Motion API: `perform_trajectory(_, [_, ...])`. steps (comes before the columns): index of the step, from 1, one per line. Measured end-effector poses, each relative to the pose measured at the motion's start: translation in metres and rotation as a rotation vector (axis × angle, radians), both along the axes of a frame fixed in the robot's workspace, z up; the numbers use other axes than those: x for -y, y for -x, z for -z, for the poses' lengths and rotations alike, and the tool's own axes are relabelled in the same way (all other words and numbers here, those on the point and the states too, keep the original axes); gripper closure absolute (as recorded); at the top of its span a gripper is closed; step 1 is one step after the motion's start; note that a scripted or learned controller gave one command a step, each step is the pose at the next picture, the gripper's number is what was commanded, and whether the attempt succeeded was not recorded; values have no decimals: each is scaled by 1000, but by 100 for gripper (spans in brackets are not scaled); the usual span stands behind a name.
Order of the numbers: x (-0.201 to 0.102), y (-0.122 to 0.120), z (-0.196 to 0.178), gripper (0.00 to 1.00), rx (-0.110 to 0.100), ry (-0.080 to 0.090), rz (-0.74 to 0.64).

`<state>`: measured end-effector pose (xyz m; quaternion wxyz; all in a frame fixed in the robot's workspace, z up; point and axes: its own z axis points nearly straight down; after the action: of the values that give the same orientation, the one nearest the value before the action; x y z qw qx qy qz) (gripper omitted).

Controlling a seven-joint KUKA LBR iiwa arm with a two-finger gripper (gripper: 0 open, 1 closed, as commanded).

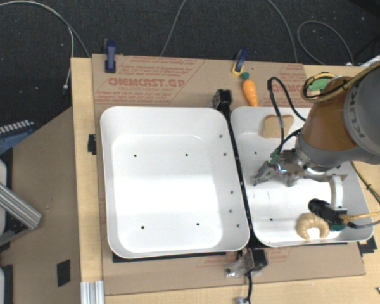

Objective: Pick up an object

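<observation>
- My gripper (pixel 275 176) hangs low over the middle of the right bin (pixel 261 232), with the fingers (pixel 259 177) spread apart and nothing between them.
- Under it there is bare white bin floor, and it touches none of the objects.
- My arm (pixel 332 125) comes in from the right and covers the far right part of that bin.
- The nearest thing to pick is a pale croissant-shaped piece (pixel 312 226), which lies in the right bin's near right corner, off to the near right of the gripper and clear of it.
- A tan block (pixel 272 126) lies in the same bin at its far edge, beyond the gripper and apart from it.
- A small orange carrot (pixel 249 93) lies outside the bins on the brown bench board, just beyond the tan block.
- A green and yellow thing (pixel 318 84) sits behind my arm at the far right, too hidden to name.
- The left bin (pixel 171 182) lies just beside the right one, their edges meeting down the middle.
- Two blue clamps (pixel 109 56) stand at the far edge of the board.
</observation>
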<state>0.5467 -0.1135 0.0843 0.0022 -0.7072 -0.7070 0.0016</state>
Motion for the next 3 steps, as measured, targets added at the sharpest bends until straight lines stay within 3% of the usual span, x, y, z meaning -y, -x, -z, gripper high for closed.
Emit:
perform_trajectory(1, [0,-2,-14,100,6,1,0])
perform_trajectory(3, [4,3,-133,100,11,1,-1])
